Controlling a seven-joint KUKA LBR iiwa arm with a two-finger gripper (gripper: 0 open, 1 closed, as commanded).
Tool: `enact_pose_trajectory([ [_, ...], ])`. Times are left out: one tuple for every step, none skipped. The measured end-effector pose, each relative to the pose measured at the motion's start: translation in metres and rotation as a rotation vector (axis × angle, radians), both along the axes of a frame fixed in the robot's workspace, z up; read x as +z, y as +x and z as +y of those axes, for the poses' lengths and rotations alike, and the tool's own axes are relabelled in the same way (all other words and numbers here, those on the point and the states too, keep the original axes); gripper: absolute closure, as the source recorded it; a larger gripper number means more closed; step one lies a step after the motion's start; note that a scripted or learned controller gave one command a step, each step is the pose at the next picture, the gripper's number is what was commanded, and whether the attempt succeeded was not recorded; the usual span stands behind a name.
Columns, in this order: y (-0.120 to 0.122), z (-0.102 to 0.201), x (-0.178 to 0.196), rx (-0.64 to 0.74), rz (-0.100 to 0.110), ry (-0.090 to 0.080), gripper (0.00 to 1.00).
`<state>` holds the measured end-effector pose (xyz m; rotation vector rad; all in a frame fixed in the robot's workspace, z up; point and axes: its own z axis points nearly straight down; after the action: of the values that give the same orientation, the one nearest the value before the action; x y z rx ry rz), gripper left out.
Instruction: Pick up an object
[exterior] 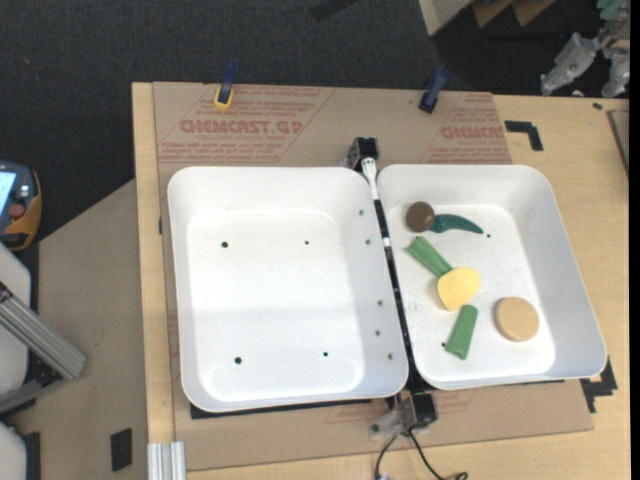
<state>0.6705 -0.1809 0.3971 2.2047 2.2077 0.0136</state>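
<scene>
Currently right bin (560, 223) holds brown ball (419, 215), teal pepper (458, 225), two green sticks (430, 257), yellow piece (458, 288), tan disc (518, 319); jaws' state: cannot tell.

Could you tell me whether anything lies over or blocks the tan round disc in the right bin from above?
Nothing visible does. The tan round disc lies alone on the right bin floor, apart from the green stick and the yellow piece beside it.

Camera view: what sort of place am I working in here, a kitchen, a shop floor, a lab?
Most likely a robotics lab bench: two shallow white bins side by side on a cardboard sheet held by clamps, small toy-like objects in the right bin, dark carpet around.
</scene>
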Motion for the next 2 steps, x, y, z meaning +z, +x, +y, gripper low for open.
enact_pose_trajectory([
  [-0.003, 0.003, 0.003, 0.001, 0.014, 0.004, 1.00],
  [-0.016, 0.048, 0.034, 0.003, 0.014, 0.007, 1.00],
])
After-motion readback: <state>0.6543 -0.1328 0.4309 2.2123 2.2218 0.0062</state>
